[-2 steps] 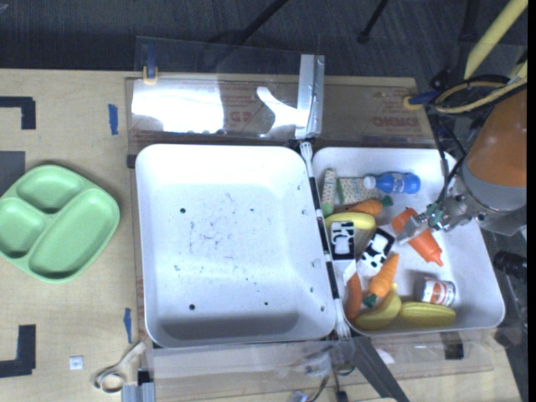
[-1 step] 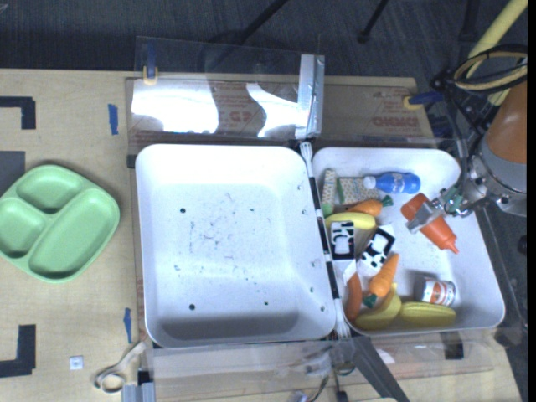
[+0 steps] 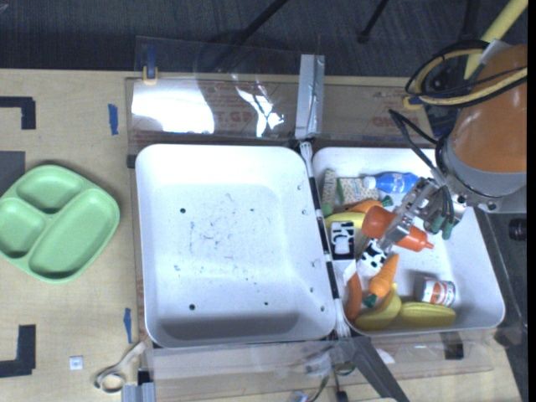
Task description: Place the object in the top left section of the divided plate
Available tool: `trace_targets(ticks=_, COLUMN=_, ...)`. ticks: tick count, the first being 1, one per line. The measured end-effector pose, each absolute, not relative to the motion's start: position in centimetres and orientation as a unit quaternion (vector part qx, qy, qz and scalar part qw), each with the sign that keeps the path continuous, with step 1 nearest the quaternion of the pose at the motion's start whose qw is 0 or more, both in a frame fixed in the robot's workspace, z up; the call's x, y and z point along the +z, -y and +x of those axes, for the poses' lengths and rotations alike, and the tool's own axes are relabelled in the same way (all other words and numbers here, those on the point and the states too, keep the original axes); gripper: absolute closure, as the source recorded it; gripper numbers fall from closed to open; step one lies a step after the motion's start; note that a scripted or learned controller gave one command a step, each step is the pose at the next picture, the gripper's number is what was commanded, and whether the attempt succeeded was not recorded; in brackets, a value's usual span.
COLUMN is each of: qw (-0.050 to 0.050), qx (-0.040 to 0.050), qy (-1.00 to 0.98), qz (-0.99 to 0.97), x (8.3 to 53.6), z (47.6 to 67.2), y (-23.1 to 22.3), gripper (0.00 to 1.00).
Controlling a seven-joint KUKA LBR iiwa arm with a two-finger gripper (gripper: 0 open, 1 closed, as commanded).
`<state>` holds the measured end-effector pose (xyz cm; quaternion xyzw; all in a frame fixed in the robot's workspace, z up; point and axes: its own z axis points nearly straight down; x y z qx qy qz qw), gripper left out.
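Observation:
The green divided plate (image 3: 94, 224) lies on the wooden bench at the far left, outside both bins; its top left section (image 3: 46, 188) holds nothing. My gripper (image 3: 394, 234) hangs low over the clutter in the right bin (image 3: 484, 262), directly above an orange-red bottle (image 3: 378, 221) that lies on its side. A black-and-white toy (image 3: 370, 263) and a carrot (image 3: 382, 281) lie just below the gripper. Whether anything sits in the gripper is hidden by its own body.
The right bin also holds a clear bottle with a blue label (image 3: 388, 182), a yellow banana (image 3: 412, 312), a small can (image 3: 439, 292) and a black-and-white card (image 3: 342, 238). The left bin (image 3: 159, 174) lies between the right bin and the plate.

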<state>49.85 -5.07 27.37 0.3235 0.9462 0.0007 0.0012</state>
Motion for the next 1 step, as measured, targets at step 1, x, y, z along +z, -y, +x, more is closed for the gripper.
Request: trace_targets(ticks=1, qw=0.001, qx=0.0009, qy=-0.961, qz=0.276, x=22.46, z=48.01, y=-3.61, gripper=1.00)
